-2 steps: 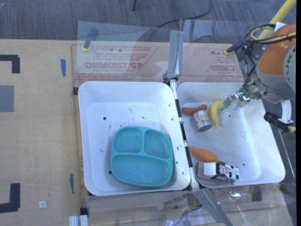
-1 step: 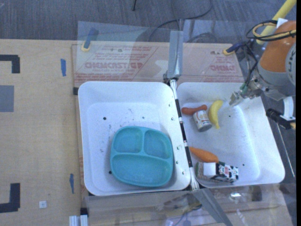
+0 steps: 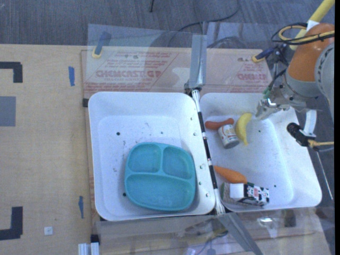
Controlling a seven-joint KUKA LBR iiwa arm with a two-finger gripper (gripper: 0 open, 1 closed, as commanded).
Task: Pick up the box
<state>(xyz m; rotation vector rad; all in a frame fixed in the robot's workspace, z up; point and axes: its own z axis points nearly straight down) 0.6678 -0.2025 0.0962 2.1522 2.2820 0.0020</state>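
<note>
Two shallow white bins sit side by side on the bench. The left bin holds a teal divided plate lying flat toward its near side. In the right bin, the box, a small carton with white, black and red printing, lies on its side at the near edge, close to the wall between the bins. A carrot rests just above the box, near it but whether they touch is unclear. Farther back lie a reddish sausage-shaped item, a small tin can tipped on its side, and a banana just beside the can. The arm reaches in from the right, and its gripper hangs over the far right part of the right bin, near the banana's upper end and well apart from the box. How far the pincer is spread cannot be told from this angle, and nothing is seen in its grasp
</note>
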